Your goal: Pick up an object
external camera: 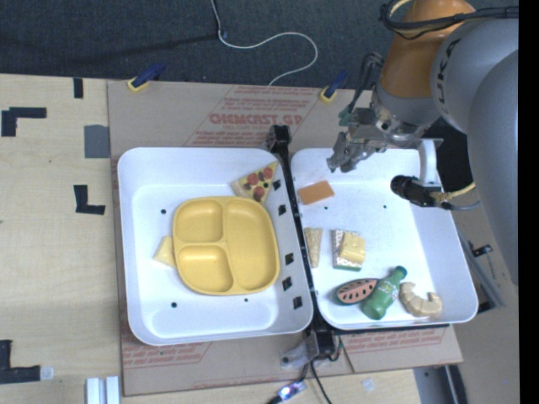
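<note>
In the left bin (pixel 139 225), a yellow divided plate (pixel 226 245) is lying flat at the centre, with a pizza slice (pixel 257 183) at its one o'clock, touching the plate's rim. Crossing to the right bin (pixel 446 251), an orange slab (pixel 316 194) is sitting near the eleven o'clock corner, its long axis running from eight to two o'clock. Below it, a cracker (pixel 313 247) and a sandwich piece (pixel 349 249) are lying side by side. At five o'clock, a watermelon slice (pixel 355 291), a green bottle (pixel 383 293) pointing toward one o'clock, and a pale pastry (pixel 419 301) are crowding together. The gripper (pixel 347 160) is hovering over the bin's top edge, at one o'clock of the orange slab, carrying nothing; whether it is spread or clenched I cannot tell. Being nearest and standing apart, the slab is likely the intended pick.
</note>
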